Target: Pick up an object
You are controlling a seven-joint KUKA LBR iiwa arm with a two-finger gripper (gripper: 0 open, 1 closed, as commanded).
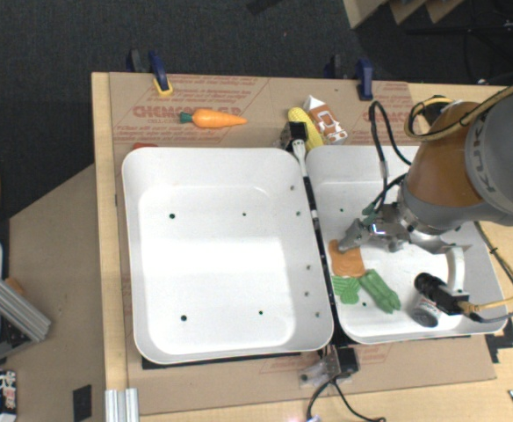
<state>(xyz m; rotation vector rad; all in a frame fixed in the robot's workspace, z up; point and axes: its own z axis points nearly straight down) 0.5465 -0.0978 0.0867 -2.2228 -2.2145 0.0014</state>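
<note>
In the right bin (362, 176), near its left wall, lies a flat orange piece (347, 262). Just below it are two green items, one small and crumpled (349, 290) and one longer (382, 291). My gripper (358, 235) hangs low over the right bin, just above and right of the orange piece, its tip close to that piece's upper edge. The arm's grey and orange wrist (441, 178) covers the bin's right part.
The left bin (213, 253) lies beside the right one. Behind the bins, on the cardboard bench top, lie an orange carrot (214, 120), a yellow corn cob (301, 123) and a small brown and white packet (329, 127). Two blue clamps (160, 74) hold the board's back edge.
</note>
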